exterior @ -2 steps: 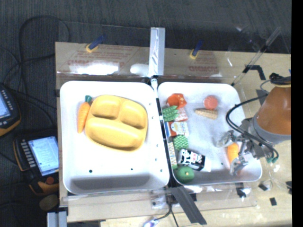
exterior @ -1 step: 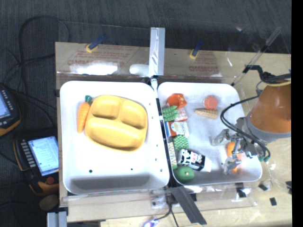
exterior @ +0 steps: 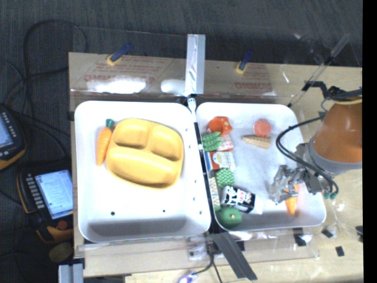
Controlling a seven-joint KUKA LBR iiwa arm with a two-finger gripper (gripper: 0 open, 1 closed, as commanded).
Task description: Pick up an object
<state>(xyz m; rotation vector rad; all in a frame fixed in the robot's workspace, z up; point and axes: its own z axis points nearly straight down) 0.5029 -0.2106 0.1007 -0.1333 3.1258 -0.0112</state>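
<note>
I see the gripper (exterior: 287, 188) low in the right bin (exterior: 268, 112), at its right side, just above an orange cone (exterior: 291, 205); can't tell if it's gripping or not. Near the front edge: green ball (exterior: 229, 217), black-and-white carton (exterior: 237, 198). Further back: corn (exterior: 257, 140), red disc (exterior: 262, 127), tomato (exterior: 220, 124). Left bin (exterior: 134, 223): yellow tray (exterior: 144, 152), carrot (exterior: 103, 142) beside it

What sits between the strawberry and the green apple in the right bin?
In the camera view, between the strawberry and the green apple lie colourful packets and the black-and-white cow-print carton.
</note>
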